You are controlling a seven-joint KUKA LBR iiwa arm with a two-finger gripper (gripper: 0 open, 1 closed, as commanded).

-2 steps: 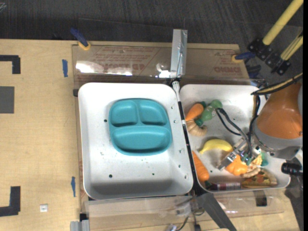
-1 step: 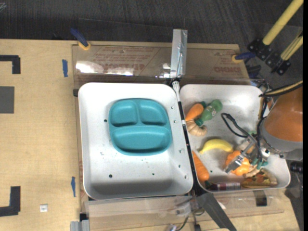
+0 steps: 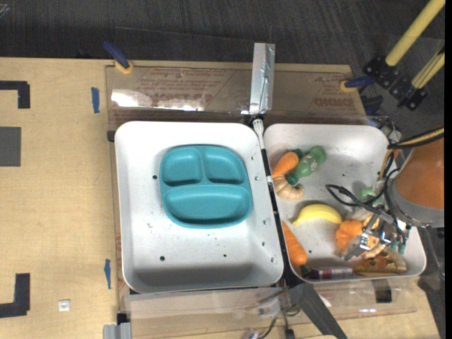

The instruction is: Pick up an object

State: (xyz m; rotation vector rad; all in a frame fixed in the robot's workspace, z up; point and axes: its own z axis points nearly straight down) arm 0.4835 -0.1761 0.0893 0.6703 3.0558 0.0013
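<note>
A: From the overhead camera, where does the pick stand?

B: The arm (image 3: 424,182) reaches in from the right, and the gripper (image 3: 372,237) is low in the right bin (image 3: 353,136), at its near right corner, among the toy food. I judge this as the descent or grasp step.

A: Which object is it after?

B: Most likely the orange piece (image 3: 347,233) just beside it, with the banana (image 3: 318,214) to its left and a pizza slice (image 3: 381,263) below. The carrot (image 3: 294,244) lies along the divider. The left bin (image 3: 134,189) carries a teal divided plate (image 3: 205,184).

A: And the jaws?

B: Wires and clutter mask them; I cannot tell how they stand, or whether anything is caught. Next it needs a firm close, then a straight lift.
</note>
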